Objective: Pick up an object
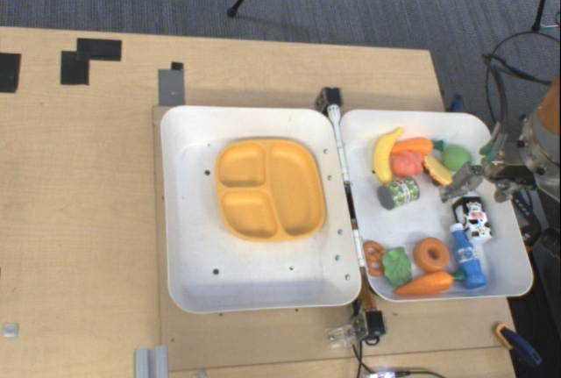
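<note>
- Carrot [424, 284]: front edge of right bin [517, 280]; long axis runs along that edge, tip toward the blue bottle [467, 260].
- Likely a light, stiff, smooth plastic toy; best taken across its thick middle.
- Neighbours: doughnut [431, 253], green leafy toy [396, 265], pretzel [374, 255].
- Left bin [188, 192]: orange divided plate [266, 189].
- Gripper [469, 183]: over right bin's right side; cannot tell whether apart or together.

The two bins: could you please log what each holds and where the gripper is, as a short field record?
left bin: yellow divided plate
right bin: banana, green can, donut, pretzel, blue bottle, cow toy, two carrots, other toy food
gripper: over the right bin's upper right, beside the cow toy
fingers: state cannot be told
held: nothing visibly
</note>
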Motion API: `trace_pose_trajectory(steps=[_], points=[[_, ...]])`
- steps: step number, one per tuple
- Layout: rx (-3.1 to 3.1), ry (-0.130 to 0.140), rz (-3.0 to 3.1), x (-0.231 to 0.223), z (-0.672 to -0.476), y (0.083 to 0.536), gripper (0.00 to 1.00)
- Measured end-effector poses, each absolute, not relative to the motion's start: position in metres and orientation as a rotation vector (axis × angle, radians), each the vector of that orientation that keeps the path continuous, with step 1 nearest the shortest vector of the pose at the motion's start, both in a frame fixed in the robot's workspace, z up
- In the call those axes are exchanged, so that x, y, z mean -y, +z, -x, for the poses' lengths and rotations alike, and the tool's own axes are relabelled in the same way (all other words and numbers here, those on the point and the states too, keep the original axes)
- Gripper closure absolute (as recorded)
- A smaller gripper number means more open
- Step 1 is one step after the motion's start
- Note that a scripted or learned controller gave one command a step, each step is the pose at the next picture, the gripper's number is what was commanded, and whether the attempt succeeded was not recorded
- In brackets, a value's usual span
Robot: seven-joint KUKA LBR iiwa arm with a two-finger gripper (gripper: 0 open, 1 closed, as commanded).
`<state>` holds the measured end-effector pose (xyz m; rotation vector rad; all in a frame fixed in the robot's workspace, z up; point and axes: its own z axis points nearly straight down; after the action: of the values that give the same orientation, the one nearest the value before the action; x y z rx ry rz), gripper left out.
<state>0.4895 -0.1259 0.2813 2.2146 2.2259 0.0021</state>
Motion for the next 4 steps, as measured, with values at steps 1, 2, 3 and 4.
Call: trace_pose_trajectory(steps=[1,2,3,4], points=[[-2.121,-0.002,-2.319,0.193,-0.527,0.181,0.00],[-2.386,0.010,-2.006,0.200,-0.530,0.114,0.00],[-2.381,0.012,-2.002,0.201,-0.531,0.126,1.00],[-2.382,0.011,-2.003,0.201,-0.531,0.125,0.00]])
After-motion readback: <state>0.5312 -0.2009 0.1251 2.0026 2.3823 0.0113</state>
